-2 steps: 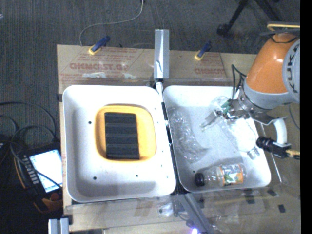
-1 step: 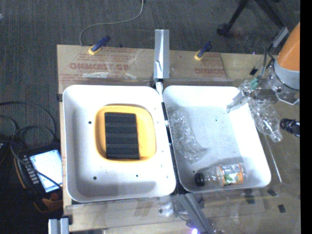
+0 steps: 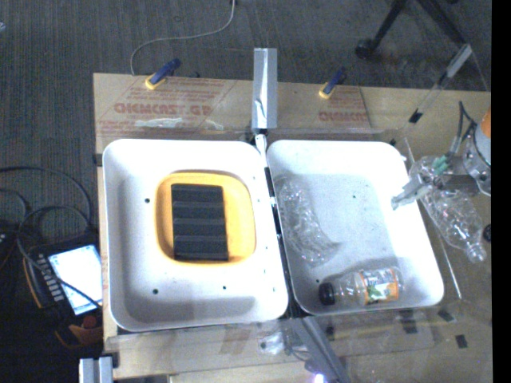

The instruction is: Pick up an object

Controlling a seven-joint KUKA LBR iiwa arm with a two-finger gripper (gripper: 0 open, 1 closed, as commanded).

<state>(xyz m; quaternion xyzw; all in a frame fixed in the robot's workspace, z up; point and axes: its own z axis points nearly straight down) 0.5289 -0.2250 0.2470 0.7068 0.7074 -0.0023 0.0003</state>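
Nothing had been picked up at this point, as far as I could judge. The gripper (image 3: pixel 409 191) sat at the right rim of the right bin (image 3: pixel 351 154), and I saw nothing between its fingers. Honestly I couldn't tell whether they were spread or pressed together, since it all blurred into shiny clutter there.

Candidates for the grab: a plastic bottle (image 3: pixel 363 287) with an orange label lay on its side in the right bin, below and a bit left of the gripper, near the bin's front wall. A crumpled clear plastic wrap (image 3: pixel 302 226) lay well to the gripper's left, against the divider side of that bin. Far to the left, in the left bin (image 3: pixel 128 238), sat a yellow tray (image 3: pixel 166 214) with a black ridged block (image 3: pixel 200 222) on it. Another clear bottle (image 3: pixel 457 223) lay on the counter (image 3: pixel 471 325) just beside the gripper, outside the bin, lower right.

The arm only poked in from the right edge, low over the bin's rim, with a bit of orange band (image 3: pixel 485 122) showing. So the whole pick was left: reach, close, lift.
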